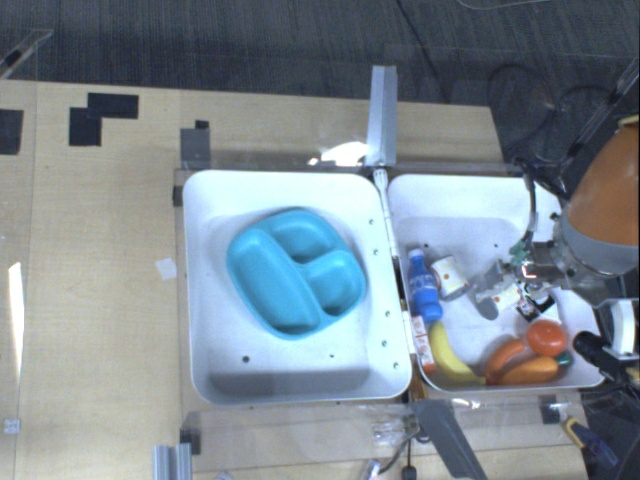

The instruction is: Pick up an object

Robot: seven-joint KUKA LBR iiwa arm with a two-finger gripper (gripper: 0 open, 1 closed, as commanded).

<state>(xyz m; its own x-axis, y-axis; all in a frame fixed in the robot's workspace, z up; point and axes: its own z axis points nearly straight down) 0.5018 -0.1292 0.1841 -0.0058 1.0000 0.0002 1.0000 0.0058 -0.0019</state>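
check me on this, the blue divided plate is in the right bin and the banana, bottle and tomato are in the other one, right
Not quite. The camera view shows the blue divided plate in the left bin, not the right one. The banana, bottle and tomato do lie in the other one, the right bin.

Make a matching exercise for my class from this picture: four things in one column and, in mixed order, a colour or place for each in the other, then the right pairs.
Things:
1. divided plate
2. bottle
3. banana
4. tomato

Descriptions:
A. yellow, at the right bin's near edge
B. light blue, alone in the left bin
C. red and round, in the right bin's near right corner
D. dark blue with a white band, lying along the right bin's left wall

Pairs: 1-B, 2-D, 3-A, 4-C
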